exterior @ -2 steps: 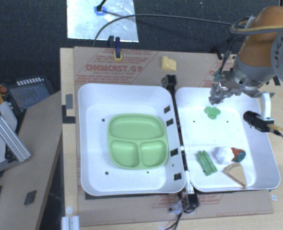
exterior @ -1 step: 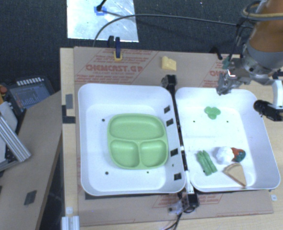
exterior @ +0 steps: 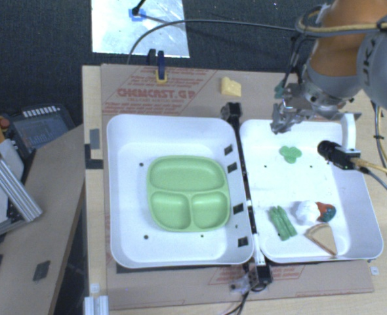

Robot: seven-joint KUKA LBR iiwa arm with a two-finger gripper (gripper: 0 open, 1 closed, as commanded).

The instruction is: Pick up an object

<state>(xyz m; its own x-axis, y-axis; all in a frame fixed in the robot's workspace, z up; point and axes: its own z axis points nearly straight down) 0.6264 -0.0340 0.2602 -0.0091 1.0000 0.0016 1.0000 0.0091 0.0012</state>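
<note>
My gripper [exterior: 282, 121] hangs over the far left part of the right bin [exterior: 357, 195], with nothing visible between its fingers. A small green flat piece [exterior: 289, 153] lies on the bin floor just in front of it. Near the bin's front lie a green bean-like bundle [exterior: 282, 222], a white crumpled thing [exterior: 305, 210], a red and teal piece [exterior: 325, 210] and a tan wedge [exterior: 322, 238].
The left bin [exterior: 124, 176] holds a green divided tray [exterior: 185, 193]. A yellow block [exterior: 231, 86] lies on the cardboard behind the bins. A blue and yellow clamp [exterior: 159, 66] stands at the cardboard's far edge.
</note>
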